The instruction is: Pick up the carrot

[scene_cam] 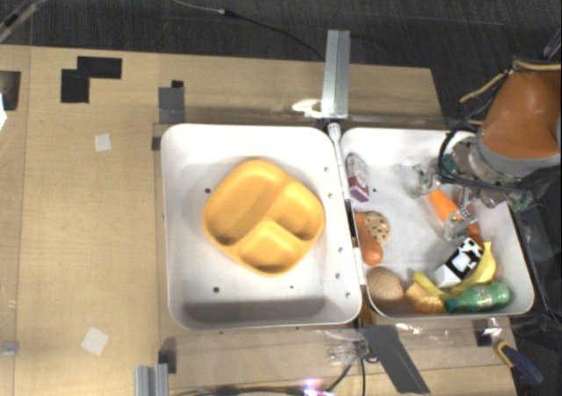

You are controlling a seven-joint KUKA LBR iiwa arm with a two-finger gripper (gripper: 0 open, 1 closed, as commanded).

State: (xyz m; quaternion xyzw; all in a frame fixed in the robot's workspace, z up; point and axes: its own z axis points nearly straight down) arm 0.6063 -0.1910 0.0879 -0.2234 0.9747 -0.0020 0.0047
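gripper (446,203) over carrot (442,204), right bin (399,210)

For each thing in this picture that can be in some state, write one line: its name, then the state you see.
carrot: lying in the right bin, just under the gripper
gripper: low over the carrot
yellow divided plate: upright in the left bin, nothing in its sections
banana: lying at the right bin's lower corner
green vegetable: lying on its side along the bin's lower edge
potato: resting against the left wall
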